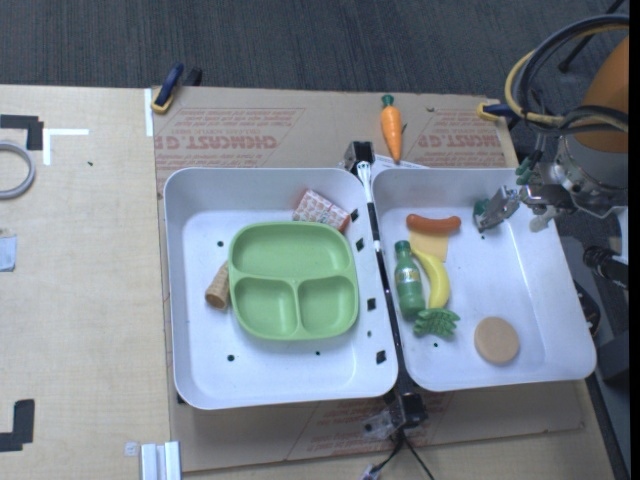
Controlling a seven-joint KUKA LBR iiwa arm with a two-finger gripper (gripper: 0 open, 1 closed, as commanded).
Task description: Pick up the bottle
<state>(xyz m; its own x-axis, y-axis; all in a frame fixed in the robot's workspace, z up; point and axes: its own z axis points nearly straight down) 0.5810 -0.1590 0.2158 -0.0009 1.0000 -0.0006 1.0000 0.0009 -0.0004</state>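
Note:
A small green bottle with a green cap lies in the right bin near its left wall, neck pointing to the far side. A yellow banana lies right beside it. My gripper hangs over the far right part of the same bin, well to the right of and beyond the bottle. Its dark fingers stand apart with nothing between them.
The right bin also holds a sausage, a leafy green piece and a round tan cookie. The left bin holds a green divided plate, an ice cream cone and a patterned packet. A carrot lies beyond the bins.

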